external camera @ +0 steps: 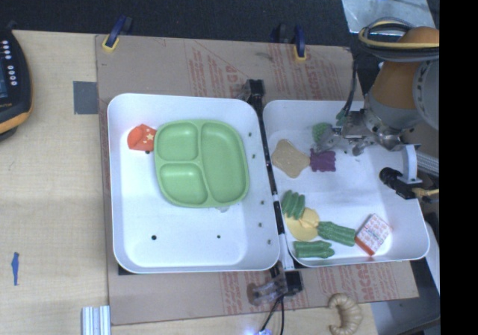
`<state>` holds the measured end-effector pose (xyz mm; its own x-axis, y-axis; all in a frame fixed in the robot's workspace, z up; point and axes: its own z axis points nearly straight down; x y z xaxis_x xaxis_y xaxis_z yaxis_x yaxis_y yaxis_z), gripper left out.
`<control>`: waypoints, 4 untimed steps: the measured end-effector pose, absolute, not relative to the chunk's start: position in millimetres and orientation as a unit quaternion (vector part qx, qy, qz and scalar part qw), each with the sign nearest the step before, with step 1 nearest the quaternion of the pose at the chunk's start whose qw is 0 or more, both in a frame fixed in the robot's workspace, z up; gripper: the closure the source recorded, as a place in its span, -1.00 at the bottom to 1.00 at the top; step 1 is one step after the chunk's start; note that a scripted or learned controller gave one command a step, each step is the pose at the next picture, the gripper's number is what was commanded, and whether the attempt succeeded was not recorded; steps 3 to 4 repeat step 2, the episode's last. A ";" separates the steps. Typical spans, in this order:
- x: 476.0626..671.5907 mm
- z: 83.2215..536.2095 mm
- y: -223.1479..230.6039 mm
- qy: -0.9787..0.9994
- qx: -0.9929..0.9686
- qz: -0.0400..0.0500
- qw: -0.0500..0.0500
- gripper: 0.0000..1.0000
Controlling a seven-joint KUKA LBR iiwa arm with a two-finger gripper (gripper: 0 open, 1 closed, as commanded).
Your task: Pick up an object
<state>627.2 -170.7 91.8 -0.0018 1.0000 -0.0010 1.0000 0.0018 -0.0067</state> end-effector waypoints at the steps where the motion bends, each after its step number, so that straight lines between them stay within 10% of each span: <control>1: 657.7 92.5 -127.6 -0.710 -0.704 0.001 0.000 -1.00; 2: 657.1 168.2 -181.2 -0.707 -0.707 0.000 -0.002 -1.00; 4: 657.1 168.2 -181.2 -0.707 -0.707 0.000 -0.002 -1.00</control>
